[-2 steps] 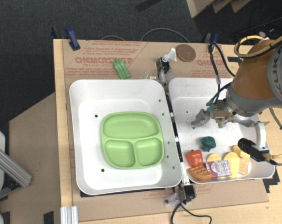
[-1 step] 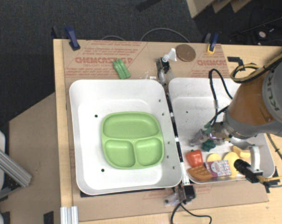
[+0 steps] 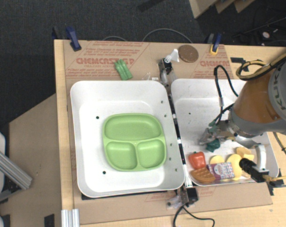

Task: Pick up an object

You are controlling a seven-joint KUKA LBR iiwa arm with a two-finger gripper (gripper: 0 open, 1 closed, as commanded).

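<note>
Teal object [image 3: 212,146] just beside pincer [image 3: 210,137]

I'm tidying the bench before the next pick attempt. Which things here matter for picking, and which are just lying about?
For the job:
tool
small green piece beside it
red pepper
other toy food
right bin

Lying about:
green divided plate
left bin
green clip
brown disc

My arm [image 3: 263,103] runs off the frame's right edge and covers the far corner of the right bin [image 3: 195,98]. The dark green piece [image 3: 212,145] under the wrist is half hidden. The toy food heap [image 3: 221,167] overlaps, too small to sort.
</note>
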